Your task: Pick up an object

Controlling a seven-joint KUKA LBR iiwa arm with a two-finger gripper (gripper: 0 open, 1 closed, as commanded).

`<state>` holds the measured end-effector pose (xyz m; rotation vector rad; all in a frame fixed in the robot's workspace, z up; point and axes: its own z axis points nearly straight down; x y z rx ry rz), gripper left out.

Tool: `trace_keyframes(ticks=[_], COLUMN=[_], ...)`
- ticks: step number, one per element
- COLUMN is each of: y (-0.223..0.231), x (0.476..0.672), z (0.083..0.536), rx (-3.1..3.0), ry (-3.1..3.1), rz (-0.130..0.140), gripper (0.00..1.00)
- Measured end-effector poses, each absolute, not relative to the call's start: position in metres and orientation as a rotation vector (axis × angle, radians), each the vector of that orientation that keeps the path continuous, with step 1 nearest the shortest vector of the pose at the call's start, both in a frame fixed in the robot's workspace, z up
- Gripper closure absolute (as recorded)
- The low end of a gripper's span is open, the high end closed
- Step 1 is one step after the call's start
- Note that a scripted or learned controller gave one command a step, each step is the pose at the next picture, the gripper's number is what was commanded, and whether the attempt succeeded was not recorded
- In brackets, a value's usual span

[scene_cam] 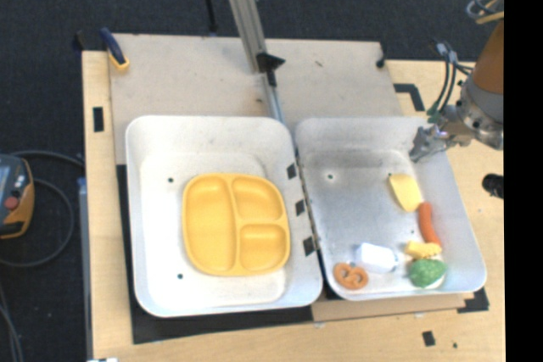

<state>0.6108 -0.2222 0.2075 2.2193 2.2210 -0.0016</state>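
Left bin (pixel 153 182): it carries a yellow divided plate (pixel 236 223), lying flat near the bin's middle, well apart from the arm.

Right bin (pixel 339 148): its bare upper half gives way to a cluster of small pieces along the right and lower sides.

Pretzel (pixel 349 275): at the bottom edge, leftmost of the cluster, farthest from the tool.

White piece (pixel 376 256): just beside the pretzel, to its right.

Yellow wedge (pixel 405 192): the likeliest target by my reckoning, since it is the nearest piece to the tool; it lies below and a little left of it, tilted, its long axis running from upper left to lower right.

Carrot (pixel 428 223): just below the wedge, lying nearly along the bin's right wall.

Small yellow piece and green broccoli (pixel 427 272): at the lower right corner, touching or almost so.

Gripper (pixel 427 140): it hangs over the bin's upper right corner, near the rim, carrying nothing that I can see; too small and blurred here to say how it is set.

Coming move: as I judge it, the tool must travel down and slightly left in this view to stand over the wedge, then close across its short width.
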Motion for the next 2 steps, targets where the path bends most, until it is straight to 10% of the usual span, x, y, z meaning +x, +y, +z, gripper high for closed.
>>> trace_keyframes(ticks=[2], y=[-0.138], x=[0.58], z=[0.225], rx=[2.214], ry=[2.227], rz=[0.003], gripper=[1.0])
